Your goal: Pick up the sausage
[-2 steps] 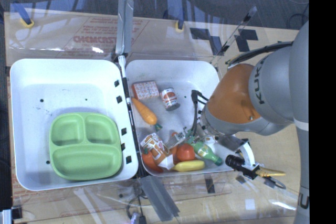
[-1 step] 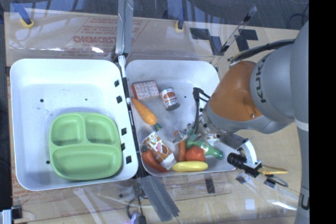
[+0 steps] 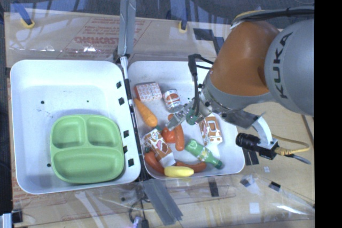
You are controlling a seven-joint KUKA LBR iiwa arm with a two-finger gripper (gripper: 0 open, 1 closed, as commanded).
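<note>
Since the camera view looks down at a slant, you get both white bins at once. The left bin (image 3: pixel 32 88) carries just a green divided plate (image 3: pixel 85 148) sitting toward its front edge, so nothing there matters for this job. All the clutter is in the right bin (image 3: pixel 160 69), and that's where the arm (image 3: pixel 256 61) reaches in from the right.

The gripper (image 3: pixel 184 115) hangs low over the middle of that bin, but the big orange wrist band blocks most of it, and I honestly can't tell whether it's spread wide or closed, or if anything is between its tips.

The sausage (image 3: pixel 184 164), going by the long dark-red thing, lies along the front edge of the right bin, partly under a yellow banana-like piece (image 3: pixel 178 171) and touching a green bottle (image 3: pixel 203 153) at its right end. That pile-up is probably why it's awkward: there's stuff resting on it from both sides.

Other bits: a carrot (image 3: pixel 145 111) lying near the left wall, a red tomato-ish piece (image 3: pixel 173 136) right under the gripper, a small can (image 3: pixel 171 99) and a snack packet (image 3: pixel 148 92) toward the back. My guess is the gripper is sitting closer to the tomato piece than to the sausage, so it'd need to shift toward the front edge.
</note>
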